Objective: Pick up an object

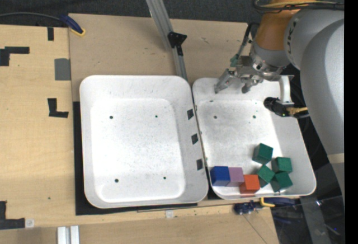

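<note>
My gripper point(231, 87) hangs over the far edge of the right bin point(235, 125), its two fingers spread apart with nothing between them. At the near end of that bin lie a blue cube point(220, 175), a purple cube point(236, 175) and an orange cube point(250, 183) in a row. Several green cubes point(272, 166) cluster to their right, by the near right corner. All the cubes lie well away from the gripper, toward the front.
The left bin point(134, 136) stands beside the right one. A slanted metal bar point(162, 19) with a black clamp crosses the bench behind the bins. The grey arm with its orange band point(279, 19) occupies the upper right.
</note>
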